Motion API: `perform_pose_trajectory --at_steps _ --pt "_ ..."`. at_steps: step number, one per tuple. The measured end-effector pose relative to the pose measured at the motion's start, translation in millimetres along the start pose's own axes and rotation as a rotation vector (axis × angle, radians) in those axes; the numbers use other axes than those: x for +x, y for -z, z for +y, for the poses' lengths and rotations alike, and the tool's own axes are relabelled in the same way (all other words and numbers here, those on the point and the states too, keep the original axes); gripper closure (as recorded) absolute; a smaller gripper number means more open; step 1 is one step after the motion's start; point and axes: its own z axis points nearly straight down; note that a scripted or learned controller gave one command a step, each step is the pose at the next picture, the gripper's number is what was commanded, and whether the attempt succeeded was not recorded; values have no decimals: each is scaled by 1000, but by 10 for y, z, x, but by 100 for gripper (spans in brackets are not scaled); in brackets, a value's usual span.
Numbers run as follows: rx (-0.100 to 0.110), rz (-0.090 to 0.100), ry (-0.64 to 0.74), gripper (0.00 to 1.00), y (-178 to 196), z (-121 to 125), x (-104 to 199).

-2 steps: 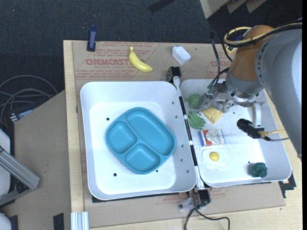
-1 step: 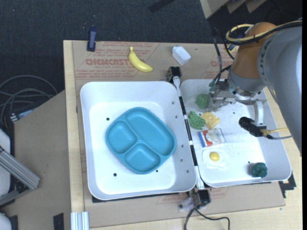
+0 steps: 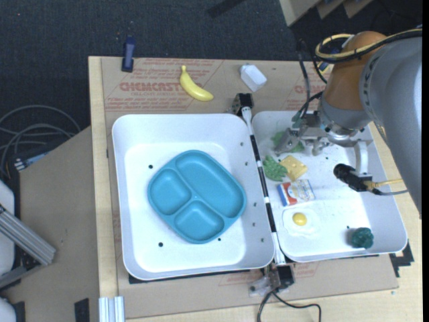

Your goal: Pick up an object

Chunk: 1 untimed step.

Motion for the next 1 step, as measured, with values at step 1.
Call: perform_pose_trajectory --at_steps 1 --pt "-12 -2 -2 0 -122 311 113"
